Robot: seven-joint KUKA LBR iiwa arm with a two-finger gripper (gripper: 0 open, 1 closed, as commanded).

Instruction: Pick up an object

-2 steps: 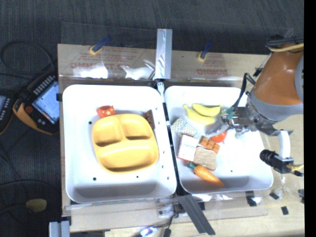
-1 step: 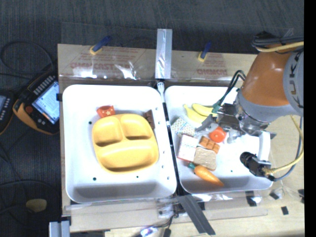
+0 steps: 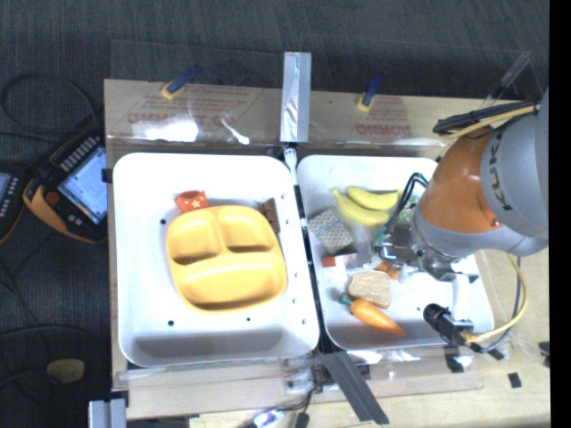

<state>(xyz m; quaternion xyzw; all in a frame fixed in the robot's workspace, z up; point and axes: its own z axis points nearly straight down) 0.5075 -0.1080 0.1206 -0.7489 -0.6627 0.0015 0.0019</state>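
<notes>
The gripper (image 3: 390, 259) hung low in the right bin (image 3: 464, 306), its grip impossible to tell, just above the bread slice (image 3: 369, 287) and carrot (image 3: 375, 315), below the bananas (image 3: 368, 202).

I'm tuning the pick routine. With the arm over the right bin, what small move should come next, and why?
Probably a short descent toward the bread slice. The claw sits just above it, near the carrot, and nothing shows between its tips, so no object looks picked yet.
</notes>
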